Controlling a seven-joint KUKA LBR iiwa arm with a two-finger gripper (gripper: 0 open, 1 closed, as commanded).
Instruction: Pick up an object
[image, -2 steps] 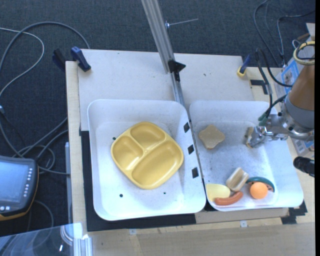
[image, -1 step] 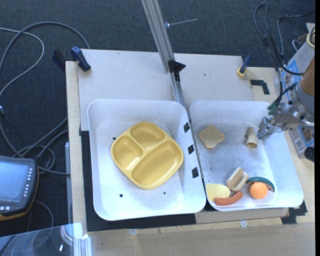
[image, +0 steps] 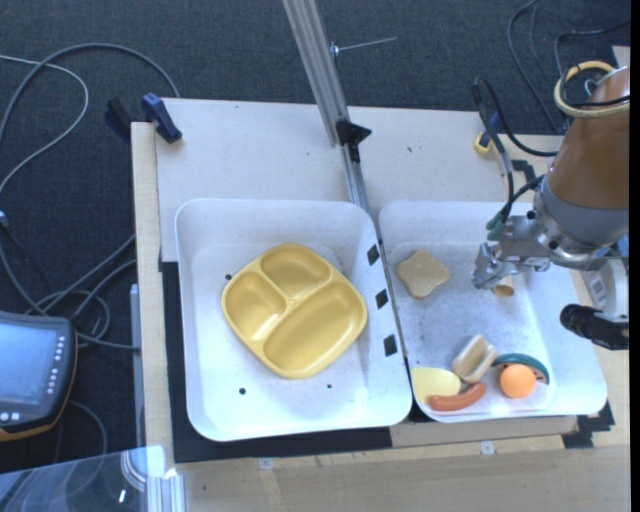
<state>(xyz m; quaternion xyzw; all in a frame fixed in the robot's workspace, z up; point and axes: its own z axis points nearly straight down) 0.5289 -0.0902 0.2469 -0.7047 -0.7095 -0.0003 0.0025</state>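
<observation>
My claw (image: 492, 277) hovers low in the right bin (image: 570, 325), over a small tan bit (image: 503, 290); whether it's open, I can't tell. Nearby toast piece (image: 423, 272) lies flat, looks light, stiff; pinch its edges.

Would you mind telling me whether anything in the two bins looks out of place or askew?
Nothing looks spilled or damaged. The yellow divided plastic plate lies flat but turned at a slant in the left white bin. In the right white bin, the toy foods crowd the near edge, the red sausage against the rim.
</observation>
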